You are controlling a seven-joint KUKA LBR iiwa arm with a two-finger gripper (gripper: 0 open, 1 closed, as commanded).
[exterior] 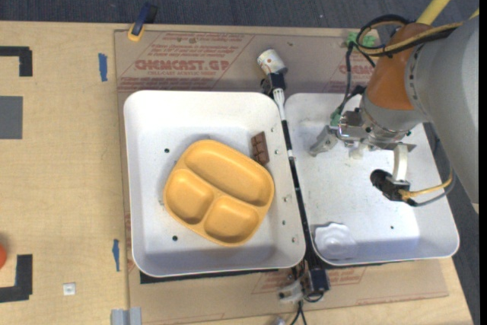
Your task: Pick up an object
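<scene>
Above a cardboard-topped table (pixel 61 164), we see the grey arm's end effector (pixel 358 135) hanging over the far half of the right-hand shallow white bin (pixel 437 236); whether it is open or closed we cannot tell, and nothing visible sits in its grasp. The likeliest prize, a yellow moulded plastic tray with three compartments (pixel 219 190), lies flat in the middle of the left-hand shallow white bin (pixel 144 118), well apart from the end effector. We judge the tray light and stiff, but smooth and broad, so a grip across its body would likely slip; its thin outer rim or a ridge between compartments looks the better hold. A small brown block (pixel 259 148) rests just beyond the tray, against the wall the two bins share. In the right-hand bin, on the side nearest us and close to that same wall, sits a small clear plastic item (pixel 335 238), pale and hard to make out against the white floor.
</scene>
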